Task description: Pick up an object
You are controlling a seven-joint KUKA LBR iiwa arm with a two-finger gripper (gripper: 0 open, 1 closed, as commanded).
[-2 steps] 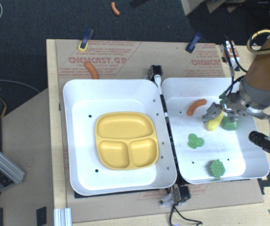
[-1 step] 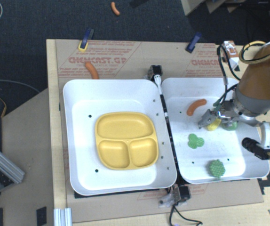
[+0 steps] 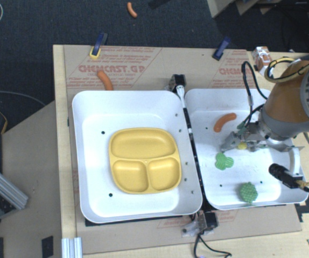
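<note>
The gripper (image 3: 239,142) hangs low in the right bin (image 3: 208,187) — its opening can't be told — near a green piece (image 3: 224,162). Bench cardboard (image 3: 117,63) reads "CHEMCAST GP".

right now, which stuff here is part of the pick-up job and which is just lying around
Part of the job:
- gripper, over the right bin
- orange sausage in the right bin
- light green piece in the right bin
- dark green piece in the right bin

Just lying about:
- yellow divided tray in the left bin
- orange sausage on the cardboard
- orange sausage on the floor
</note>
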